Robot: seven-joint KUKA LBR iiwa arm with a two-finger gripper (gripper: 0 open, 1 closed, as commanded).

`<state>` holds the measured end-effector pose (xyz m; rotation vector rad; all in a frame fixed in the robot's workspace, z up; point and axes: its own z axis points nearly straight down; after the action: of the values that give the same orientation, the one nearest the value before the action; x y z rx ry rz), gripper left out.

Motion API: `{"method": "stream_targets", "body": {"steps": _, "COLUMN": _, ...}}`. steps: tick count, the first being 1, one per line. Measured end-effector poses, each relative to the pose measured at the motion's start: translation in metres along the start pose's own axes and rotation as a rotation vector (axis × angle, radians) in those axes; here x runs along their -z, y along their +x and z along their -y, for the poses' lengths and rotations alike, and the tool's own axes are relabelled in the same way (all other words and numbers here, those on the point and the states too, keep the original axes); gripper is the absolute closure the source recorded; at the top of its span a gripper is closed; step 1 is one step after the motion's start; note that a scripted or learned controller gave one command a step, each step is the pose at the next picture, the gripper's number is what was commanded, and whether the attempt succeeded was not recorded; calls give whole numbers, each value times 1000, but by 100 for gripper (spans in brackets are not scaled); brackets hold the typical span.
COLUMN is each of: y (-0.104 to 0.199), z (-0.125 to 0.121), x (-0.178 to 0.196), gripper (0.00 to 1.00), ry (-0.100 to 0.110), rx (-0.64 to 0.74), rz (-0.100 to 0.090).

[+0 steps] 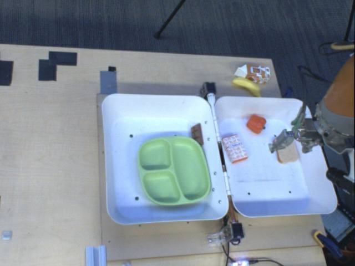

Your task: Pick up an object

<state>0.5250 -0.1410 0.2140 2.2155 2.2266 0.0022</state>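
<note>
Nothing is lifted yet, so the whole pick remains to be done. Nearest the camera, the left bin (111,148) holds a green divided plate (173,170) with 3 compartments, which fills most of its floor; a small brown piece (196,131) lies by its right wall. In the right bin (310,201) the near half of the floor is bare, giving the arm open room to travel. Further back, a patterned pink packet (235,148) lies near the dividing wall, and a tan block (288,154) sits close to the right rim. The gripper (283,141) hangs just above and beside that block, fingers spread, with nothing between them. The likeliest target is the block; the rim beside it leaves little clearance. Beyond, an orange-red object (256,123) rests apart from the rest.
</note>
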Motion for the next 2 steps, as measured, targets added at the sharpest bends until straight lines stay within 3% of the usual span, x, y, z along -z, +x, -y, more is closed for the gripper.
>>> {"method": "stream_targets", "body": {"steps": 1, "y": 8, "z": 36, "x": -127, "gripper": 0, "ry": -5, "rx": -3, "rz": 1}}
{"method": "stream_targets", "body": {"steps": 2, "y": 8, "z": 34, "x": -115, "gripper": 100, "ry": -11, "rx": -2, "rz": 2}}
